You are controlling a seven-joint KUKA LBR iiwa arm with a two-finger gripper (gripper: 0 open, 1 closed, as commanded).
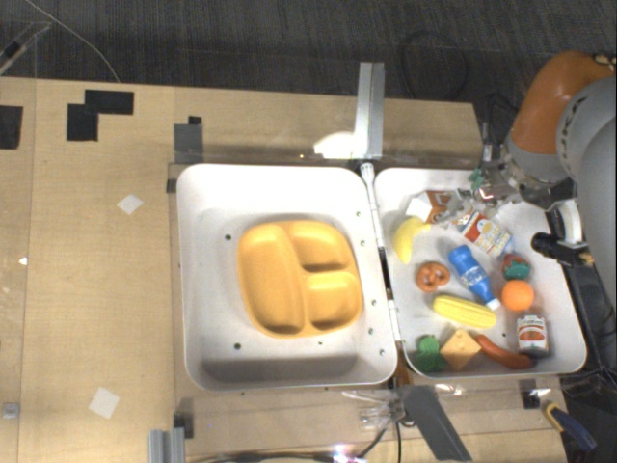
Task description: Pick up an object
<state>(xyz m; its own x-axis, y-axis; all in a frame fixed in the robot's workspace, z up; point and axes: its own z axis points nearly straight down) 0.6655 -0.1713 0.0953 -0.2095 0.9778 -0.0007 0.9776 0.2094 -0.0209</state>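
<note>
The right bin (386,258) holds several toy foods: a yellow lemon-like piece (410,237), a blue bottle (472,270), a brown pretzel (432,276), a corn cob (465,312), an orange (518,296), a small can (531,334), a cheese wedge (461,348) and a red-and-white carton (485,232). My gripper (490,189) hangs low over the bin's back right part, just behind the carton and beside a small packet (439,204). The grey arm with its orange band (557,90) comes in from the upper right and hides the wrist.
The left bin (207,287) holds a yellow divided tray (299,276). A metal post (370,114) stands behind the seam between the bins. A green toy (429,352) and a red sausage (501,352) lie along the right bin's front wall.
</note>
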